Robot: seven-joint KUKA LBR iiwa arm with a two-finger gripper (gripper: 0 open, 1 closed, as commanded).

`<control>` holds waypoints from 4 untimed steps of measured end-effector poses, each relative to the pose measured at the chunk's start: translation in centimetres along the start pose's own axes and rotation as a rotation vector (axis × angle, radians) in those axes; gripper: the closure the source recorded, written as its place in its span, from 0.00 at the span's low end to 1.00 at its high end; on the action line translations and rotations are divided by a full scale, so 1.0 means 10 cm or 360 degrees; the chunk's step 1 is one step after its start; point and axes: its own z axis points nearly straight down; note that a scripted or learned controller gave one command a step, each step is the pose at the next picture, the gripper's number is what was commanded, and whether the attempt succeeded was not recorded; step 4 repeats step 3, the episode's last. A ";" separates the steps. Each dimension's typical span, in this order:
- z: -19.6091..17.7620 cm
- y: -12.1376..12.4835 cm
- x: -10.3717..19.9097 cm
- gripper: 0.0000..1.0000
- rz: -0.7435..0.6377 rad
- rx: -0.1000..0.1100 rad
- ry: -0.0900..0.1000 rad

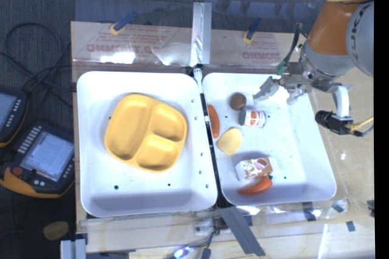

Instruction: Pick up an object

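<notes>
The grey two-finger end effector (278, 89) hangs over the right shallow white bin (304, 148), fingers parted and holding nothing, near a small round brown object (237, 100).

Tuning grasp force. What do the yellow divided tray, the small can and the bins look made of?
Yellow tray: likely moulded plastic, smooth, semi-matte; rounded compartments with soft highlights. Small can: lying on its side, seemingly metal or plastic with a red-and-white printed label; too small to settle. Bins: white, thin formed plastic by the look, glossy; glare along the rounded rims.
</notes>
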 end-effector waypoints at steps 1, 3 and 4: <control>1.11 -0.02 0.18 0.00 0.0003 -0.0002 -0.0001; -0.03 0.08 0.83 1.00 -0.0001 -0.0001 -0.0002; -0.03 0.08 0.83 1.00 -0.0001 -0.0001 -0.0002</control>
